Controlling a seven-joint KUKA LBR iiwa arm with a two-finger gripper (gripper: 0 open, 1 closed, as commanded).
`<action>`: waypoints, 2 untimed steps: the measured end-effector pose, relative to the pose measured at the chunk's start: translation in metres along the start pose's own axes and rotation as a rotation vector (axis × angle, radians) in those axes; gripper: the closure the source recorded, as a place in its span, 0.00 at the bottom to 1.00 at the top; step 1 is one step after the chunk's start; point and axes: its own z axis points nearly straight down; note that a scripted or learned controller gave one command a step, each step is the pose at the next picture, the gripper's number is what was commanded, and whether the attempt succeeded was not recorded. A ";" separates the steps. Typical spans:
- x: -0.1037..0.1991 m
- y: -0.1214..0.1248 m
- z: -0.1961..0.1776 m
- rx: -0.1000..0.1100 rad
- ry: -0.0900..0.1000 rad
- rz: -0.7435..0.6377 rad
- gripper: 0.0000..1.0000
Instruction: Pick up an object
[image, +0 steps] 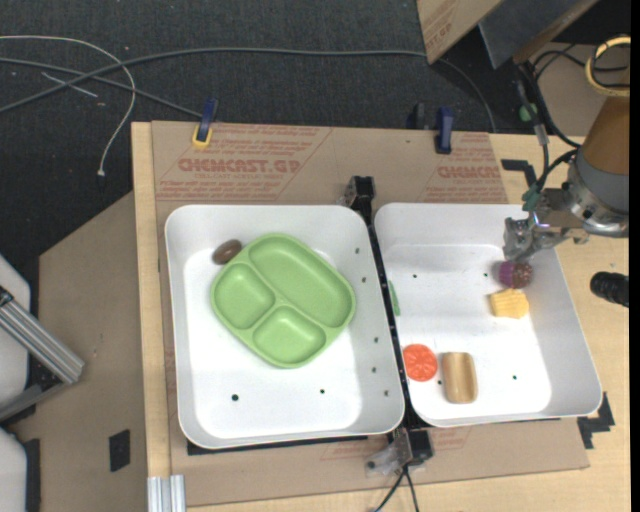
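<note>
My gripper (520, 250) hangs over the far right part of the right bin (440, 240), with the grey and orange arm coming in from the right. Directly under its tip lies a small purple object (515, 272), touching or nearly touching it. A yellow block (510, 304) sits just in front of the purple one. Near the bin's front are a red-orange round piece (419, 362) and a tan cylinder (459, 377). A thin green sliver (394, 298) rests by the bin's left wall.
The left bin (190, 330) holds a green divided plate (283, 298) and a small brown object (228, 251) at the plate's far left corner. A black divider clamp (359, 190) stands between the bins. Blue clamps (206, 120) pin the cardboard at the back.
</note>
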 end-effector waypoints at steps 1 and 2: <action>0.000 0.002 -0.004 -0.009 -0.002 -0.002 0.00; 0.002 -0.001 0.055 -0.007 -0.001 -0.001 0.00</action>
